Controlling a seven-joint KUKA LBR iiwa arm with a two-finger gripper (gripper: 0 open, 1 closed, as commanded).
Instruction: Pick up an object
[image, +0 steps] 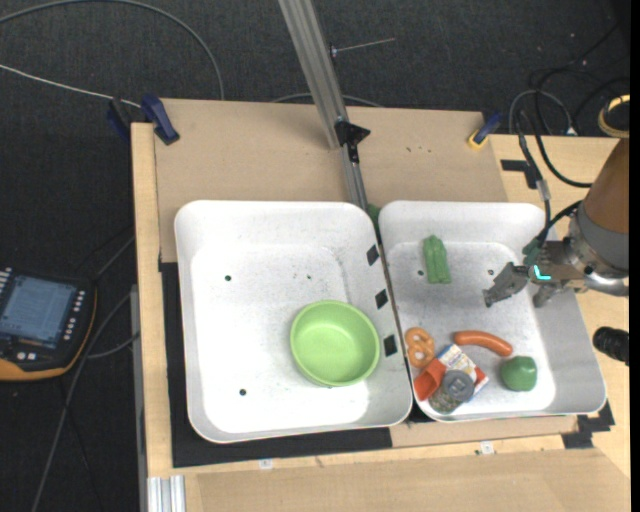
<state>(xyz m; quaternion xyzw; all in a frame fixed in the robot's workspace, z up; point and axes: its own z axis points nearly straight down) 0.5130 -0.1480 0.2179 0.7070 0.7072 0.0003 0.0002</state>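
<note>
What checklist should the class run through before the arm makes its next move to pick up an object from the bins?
1. Gripper over the right bin: ok.
2. Nothing between the fingers: ok.
3. Fingers spread for a grasp: ok.
4. Target below gripper: not ok; bare floor there, orange sausage lies nearer the front.
5. Green block free of neighbours: ok.
6. Green ball clear of the wall: cannot tell.

Arm (610, 215) cut off by right edge past wrist. Gripper (515, 283) fingers dark, small; opening unreadable. Pile at right bin (470, 215) front: grey round item (455, 388) overlaps red packet (440, 378), identity unclear. Handheld pendant (40, 320) clipped at left edge.
</note>
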